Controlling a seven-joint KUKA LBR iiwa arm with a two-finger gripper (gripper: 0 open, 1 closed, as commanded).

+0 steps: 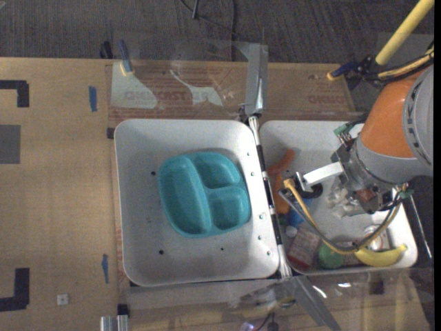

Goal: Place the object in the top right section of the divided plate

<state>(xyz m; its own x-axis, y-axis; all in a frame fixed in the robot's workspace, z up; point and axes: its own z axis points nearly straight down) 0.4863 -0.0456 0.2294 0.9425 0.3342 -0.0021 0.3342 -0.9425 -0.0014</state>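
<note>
Over the right bin [310, 140], whose clutter, a banana [380, 256] included, presumably holds the object, hangs the gripper [351, 200], its grip impossible to tell, with the divided plate [182, 198] well left, its far-right section [219, 172] nearest.

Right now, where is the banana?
Camera view: the banana lies in the right bin's lower right corner, just right of a green thing.
</note>
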